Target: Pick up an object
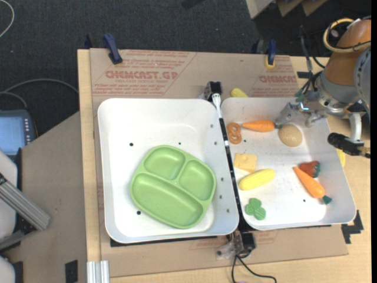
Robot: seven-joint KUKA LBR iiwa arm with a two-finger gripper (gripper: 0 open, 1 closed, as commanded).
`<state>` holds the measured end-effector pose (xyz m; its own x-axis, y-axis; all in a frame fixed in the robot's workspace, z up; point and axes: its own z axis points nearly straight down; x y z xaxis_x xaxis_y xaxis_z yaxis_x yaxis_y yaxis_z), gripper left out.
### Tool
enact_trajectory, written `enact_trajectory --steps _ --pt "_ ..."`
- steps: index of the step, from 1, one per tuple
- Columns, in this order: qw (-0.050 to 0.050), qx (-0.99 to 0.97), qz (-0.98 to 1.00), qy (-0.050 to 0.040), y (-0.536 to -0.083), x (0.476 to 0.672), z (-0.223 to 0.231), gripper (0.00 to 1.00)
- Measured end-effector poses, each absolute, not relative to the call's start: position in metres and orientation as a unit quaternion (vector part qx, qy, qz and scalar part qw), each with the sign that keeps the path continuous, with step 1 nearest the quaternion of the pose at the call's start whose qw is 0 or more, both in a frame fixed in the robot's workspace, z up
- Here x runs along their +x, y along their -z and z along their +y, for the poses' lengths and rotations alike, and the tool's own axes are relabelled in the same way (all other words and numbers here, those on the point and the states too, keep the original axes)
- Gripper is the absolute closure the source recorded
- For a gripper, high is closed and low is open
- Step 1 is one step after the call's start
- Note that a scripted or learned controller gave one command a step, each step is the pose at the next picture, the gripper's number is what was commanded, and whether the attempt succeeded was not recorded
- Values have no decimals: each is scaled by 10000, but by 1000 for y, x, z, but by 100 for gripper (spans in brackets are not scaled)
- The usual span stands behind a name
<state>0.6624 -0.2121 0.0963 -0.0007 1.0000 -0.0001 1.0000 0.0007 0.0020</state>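
Gripper (287,118) sits low over right bin (336,214), beside potato (290,135) and carrot (258,125); claw state unclear, can't tell; centre over potato before closing; avoid nudging carrot.

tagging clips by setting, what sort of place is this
Likely a robotics lab bench set up for pick-up trials: a grey robot arm reaches over two white bins, toy food such as a carrot lies in one, and clamps pin the board down.
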Motion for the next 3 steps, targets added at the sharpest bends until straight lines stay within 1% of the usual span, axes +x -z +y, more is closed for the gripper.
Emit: enact_trajectory --steps 1,2,3 --pt "-13 7071 7071 10 -85 635 -208 0" --pt "65 7066 7076 -22 -102 640 -209 100" --pt "43 7067 7075 -14 -99 638 -209 0"
